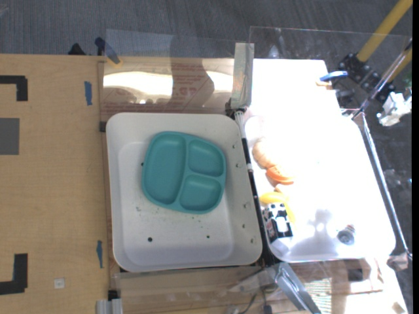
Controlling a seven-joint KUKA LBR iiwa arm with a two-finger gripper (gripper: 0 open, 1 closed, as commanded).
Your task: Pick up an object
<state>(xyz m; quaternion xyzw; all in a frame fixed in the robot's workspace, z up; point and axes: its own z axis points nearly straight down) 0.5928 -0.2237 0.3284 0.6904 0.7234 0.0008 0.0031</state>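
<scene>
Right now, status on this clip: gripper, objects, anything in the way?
Gripper at far corner of right bin, apart from objects. Orange pieces and yellow-and-black item by its left wall; teal plate in left bin. Nothing over them.

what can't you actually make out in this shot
- Shallow white right bin: glare in the camera view washes out its floor and far wall.
- Orange pieces by its left wall: outlines blurred by that glare.
- Yellow-and-black object below them: too small to identify.
- Small grey round thing near the front: too small, glare around it.
</scene>
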